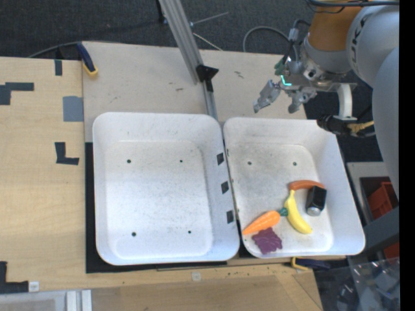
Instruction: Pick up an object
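White bins, two, are sitting on the bench (149, 83); right bin (272, 141) is holding one banana (296, 216), long axis running upper-left to lower-right, one carrot (261, 222), one purple grape bunch (267, 240). Pincer (280, 102) is hovering released above the bin's far edge, gripping nothing.

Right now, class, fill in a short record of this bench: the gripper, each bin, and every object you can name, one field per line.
gripper: open, holding nothing, raised behind the right bin's far edge
left bin: white, shallow
right bin: holds all the objects, grouped in its near right corner
carrot: orange, lying on the bin floor
banana: yellow, right of the carrot
purple piece: near the front wall
black cylinder: beside the banana
red-orange strip: behind the cylinder
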